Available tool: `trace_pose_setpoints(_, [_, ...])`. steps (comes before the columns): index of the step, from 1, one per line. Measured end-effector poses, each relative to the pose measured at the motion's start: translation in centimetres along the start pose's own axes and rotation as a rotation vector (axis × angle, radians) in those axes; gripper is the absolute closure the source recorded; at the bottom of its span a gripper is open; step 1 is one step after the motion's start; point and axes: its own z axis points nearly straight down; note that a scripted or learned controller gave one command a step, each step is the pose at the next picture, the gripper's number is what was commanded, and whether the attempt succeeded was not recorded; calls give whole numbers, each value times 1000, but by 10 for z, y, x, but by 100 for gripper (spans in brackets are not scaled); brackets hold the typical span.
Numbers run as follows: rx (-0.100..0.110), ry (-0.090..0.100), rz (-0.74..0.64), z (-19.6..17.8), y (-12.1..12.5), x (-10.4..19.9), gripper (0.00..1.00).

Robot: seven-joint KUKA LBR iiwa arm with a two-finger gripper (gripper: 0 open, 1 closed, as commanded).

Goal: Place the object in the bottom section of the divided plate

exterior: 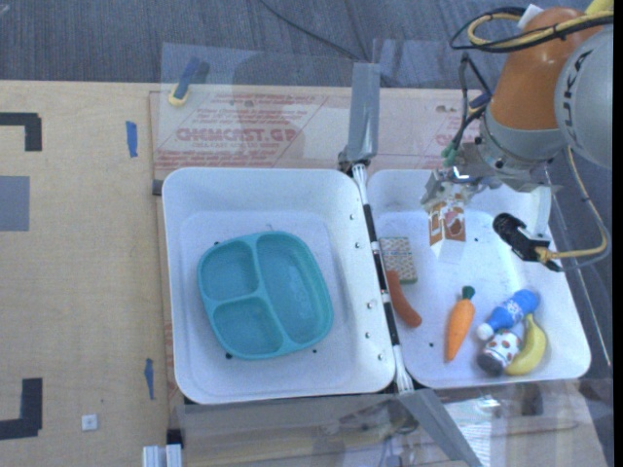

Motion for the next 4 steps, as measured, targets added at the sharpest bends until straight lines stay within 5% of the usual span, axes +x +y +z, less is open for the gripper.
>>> trace_pose_setpoints(1, [-2,-1,-380,-23,10,76,100])
trace_pose_setpoints(2, [5,2,-157,-11,-6,162,100])
trace_pose_setpoints(3, [6,1,-157,2,-38,224,100])
trace_pose_setpoints(4, [4,1,-156,1,-38,223,0])
